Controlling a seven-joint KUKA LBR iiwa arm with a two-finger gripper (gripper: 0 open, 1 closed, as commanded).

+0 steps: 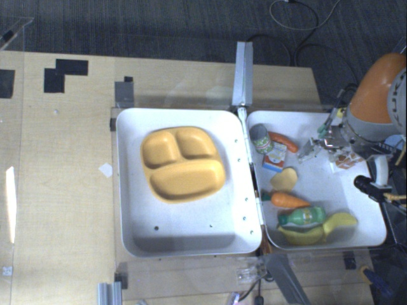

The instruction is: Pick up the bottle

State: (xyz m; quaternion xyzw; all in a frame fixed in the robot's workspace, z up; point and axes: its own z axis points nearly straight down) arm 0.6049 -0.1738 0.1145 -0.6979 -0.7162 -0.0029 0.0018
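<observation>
A smooth, glossy yellow plastic tray (183, 163) with three rounded compartments lies in the left shallow white bin (137, 227), its surface shiny under the light. The right shallow white bin (375, 234) holds a jumble of small toy-like items. The green plastic bottle (303, 217) lies on its side near that bin's front edge, its rounded body resting against a curved yellow banana (318, 231) just in front of it. An orange tapered carrot (289, 200) lies just behind the bottle, nearly touching it. Further back sit a pale yellow, rounded chip-like piece (284, 179), a small red and blue carton (274, 162), a grey-topped cylindrical can (261, 138) by the bin's left wall, and a slim orange-red sausage-shaped piece (283, 142).

The grey arm with its bulbous orange band (375, 94) reaches in from the right, its wrist bent down over the back right part of the right bin. The metallic gripper (316, 146) points leftward, well apart from the bottle; whether it is spread or closed cannot be told here.
</observation>
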